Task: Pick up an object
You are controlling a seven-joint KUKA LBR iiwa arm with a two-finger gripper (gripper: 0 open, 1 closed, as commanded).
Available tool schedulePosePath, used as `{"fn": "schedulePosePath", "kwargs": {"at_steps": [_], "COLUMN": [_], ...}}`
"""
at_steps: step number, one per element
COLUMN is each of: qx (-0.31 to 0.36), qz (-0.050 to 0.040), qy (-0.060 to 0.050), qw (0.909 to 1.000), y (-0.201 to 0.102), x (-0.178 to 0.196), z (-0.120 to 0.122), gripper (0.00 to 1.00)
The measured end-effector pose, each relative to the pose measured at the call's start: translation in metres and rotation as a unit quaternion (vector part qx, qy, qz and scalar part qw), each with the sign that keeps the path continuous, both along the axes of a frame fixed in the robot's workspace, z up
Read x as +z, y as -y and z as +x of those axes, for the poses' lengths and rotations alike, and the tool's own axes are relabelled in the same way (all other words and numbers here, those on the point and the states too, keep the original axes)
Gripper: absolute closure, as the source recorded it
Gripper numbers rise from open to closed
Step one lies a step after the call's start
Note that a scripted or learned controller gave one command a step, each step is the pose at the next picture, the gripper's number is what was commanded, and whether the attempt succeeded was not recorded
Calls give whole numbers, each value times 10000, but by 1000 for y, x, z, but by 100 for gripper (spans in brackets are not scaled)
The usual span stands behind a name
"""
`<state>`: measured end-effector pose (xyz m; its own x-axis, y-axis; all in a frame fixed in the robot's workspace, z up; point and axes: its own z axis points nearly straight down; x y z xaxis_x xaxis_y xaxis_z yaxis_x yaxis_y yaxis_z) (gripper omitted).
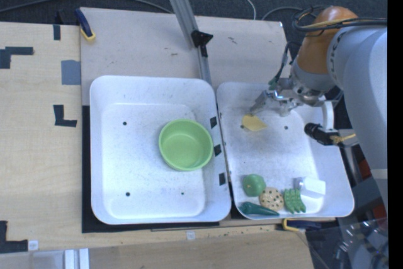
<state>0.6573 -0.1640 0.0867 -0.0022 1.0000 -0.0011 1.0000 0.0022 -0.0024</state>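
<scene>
Arm: grey KUKA arm with an orange band point(324, 41) reaches in from the right, bent over the upper part of the right bin.
Gripper: two-finger metal gripper point(266, 101) sits low over the right white shallow bin point(327, 164); whether it is spread or closed cannot be told, and nothing is seen between its tips.
Nearest object: pale yellow flat wedge-shaped piece point(254, 123) lies on the bin floor just below and left of the gripper tips, near them; contact cannot be judged.
Other objects, right bin: round green soft ball point(254, 184), speckled tan cookie-like disc point(271, 199), dark teal elongated item point(258, 209), ridged bright green toy point(294, 200) and white blocky piece point(313, 187) cluster along the near edge, well apart from the gripper.
Left bin: left white shallow bin point(126, 154) holds a light green plastic bowl point(185, 145), upright, right of centre.
</scene>
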Motion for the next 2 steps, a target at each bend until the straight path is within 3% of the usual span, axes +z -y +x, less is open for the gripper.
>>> {"fn": "schedulePosePath", "kwargs": {"at_steps": [1, 2], "qx": [9, -4], "qz": [-3, -1], "qy": [2, 34], "qw": [10000, 10000], "y": [-1, 1], "x": [12, 72], "z": [0, 9], "gripper": [100, 100]}}
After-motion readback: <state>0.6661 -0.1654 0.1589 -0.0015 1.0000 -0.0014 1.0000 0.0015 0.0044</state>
